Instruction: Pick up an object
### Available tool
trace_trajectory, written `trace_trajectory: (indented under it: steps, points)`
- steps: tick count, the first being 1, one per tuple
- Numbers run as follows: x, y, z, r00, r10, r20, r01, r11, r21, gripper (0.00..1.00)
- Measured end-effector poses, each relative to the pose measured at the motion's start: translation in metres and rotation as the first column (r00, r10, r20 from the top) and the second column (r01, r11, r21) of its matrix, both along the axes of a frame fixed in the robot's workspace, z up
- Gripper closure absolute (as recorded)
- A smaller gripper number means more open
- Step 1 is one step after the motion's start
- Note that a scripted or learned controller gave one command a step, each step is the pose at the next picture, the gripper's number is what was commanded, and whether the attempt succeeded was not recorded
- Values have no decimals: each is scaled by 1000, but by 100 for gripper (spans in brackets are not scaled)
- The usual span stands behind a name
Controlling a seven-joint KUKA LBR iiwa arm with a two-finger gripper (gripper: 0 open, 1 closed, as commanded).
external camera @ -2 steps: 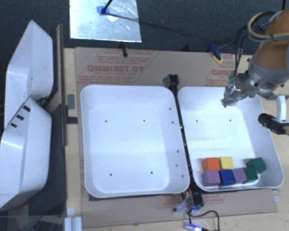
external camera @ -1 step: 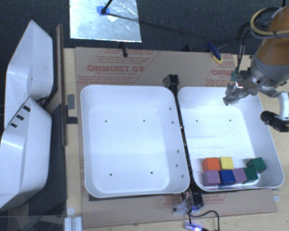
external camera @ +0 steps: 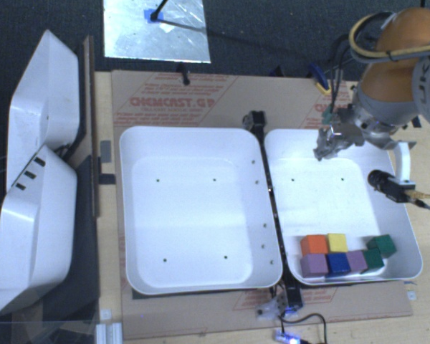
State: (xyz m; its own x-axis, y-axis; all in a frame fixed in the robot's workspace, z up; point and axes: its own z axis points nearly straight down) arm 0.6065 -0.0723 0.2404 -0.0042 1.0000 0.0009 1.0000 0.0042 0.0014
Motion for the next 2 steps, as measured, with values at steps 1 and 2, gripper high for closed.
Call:
trace_trajectory:
  steps: [1,2]
  points:
    - [-10,46,6,1000,0,0,0,1000,0,100]
    - [-16,88,0,1000,0,-1,0,1000,0,100]
